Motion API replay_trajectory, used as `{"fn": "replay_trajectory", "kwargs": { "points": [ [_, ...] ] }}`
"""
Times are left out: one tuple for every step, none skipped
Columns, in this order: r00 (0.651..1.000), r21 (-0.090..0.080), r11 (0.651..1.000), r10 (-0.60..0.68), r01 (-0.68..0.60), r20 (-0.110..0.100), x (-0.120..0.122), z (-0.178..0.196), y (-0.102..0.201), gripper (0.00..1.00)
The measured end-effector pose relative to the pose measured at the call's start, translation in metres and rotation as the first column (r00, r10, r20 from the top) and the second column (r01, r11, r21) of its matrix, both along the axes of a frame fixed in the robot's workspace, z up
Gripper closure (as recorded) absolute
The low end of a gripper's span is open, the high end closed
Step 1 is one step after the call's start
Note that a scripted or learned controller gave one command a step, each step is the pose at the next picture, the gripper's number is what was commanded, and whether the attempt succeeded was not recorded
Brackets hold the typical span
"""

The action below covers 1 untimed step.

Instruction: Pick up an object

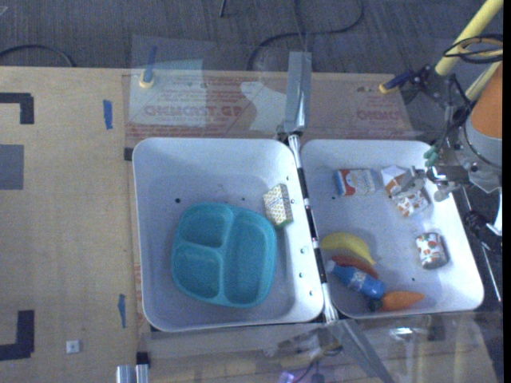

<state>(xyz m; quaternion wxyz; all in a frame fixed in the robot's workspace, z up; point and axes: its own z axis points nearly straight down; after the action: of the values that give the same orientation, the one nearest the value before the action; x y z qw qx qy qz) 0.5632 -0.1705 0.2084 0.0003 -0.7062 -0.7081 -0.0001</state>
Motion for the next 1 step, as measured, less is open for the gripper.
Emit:
{"fn": "replay_trajectory", "kwargs": {
  "points": [
    [0.998, -0.009, 0.999, -0.049, 0.049, 0.036, 0.0375, -0.0935, -0.0147, 0.00]
  ]
}}
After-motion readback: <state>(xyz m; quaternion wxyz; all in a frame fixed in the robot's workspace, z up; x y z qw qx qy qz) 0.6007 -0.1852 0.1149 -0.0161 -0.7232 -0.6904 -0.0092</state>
